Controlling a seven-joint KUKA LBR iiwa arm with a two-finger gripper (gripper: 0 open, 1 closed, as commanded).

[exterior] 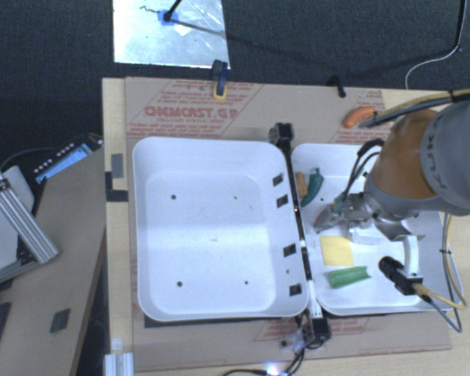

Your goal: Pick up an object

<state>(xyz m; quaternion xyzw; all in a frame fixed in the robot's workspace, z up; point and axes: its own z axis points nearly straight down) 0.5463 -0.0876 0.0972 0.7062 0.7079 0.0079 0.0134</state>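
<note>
Arm in from the right, tool [334, 212] low inside the right bin [329, 157], near that bin's left-centre. Can't tell whether the tool is apart or together; nothing visibly between its tips, so no object counts as held.

Candidate objects, all in the right bin: yellow flat block [337, 251] just below the tool, light green piece [347, 276] further below that, dark green curved piece [314, 185] just up and left of the tool, small orange piece [301, 183] beside it against the divider wall. Left bin [211, 151] sits well to the tool's left. Orange object [358, 117] lies outside the bins, above the tool, on the tabletop [243, 108].

Step in hand, by my read: descent/alignment for a grasp, lift not yet done. The yellow block looks like the nearest target, but it is flat, so the tips would need to straddle its edges and go right down to the bin floor. The dark green piece is narrower and probably the easier pinch. Stay off the divider wall; the orange piece hugs it, poor clearance. Centre over one item, close fully, lift straight up, check the object comes with it.
</note>
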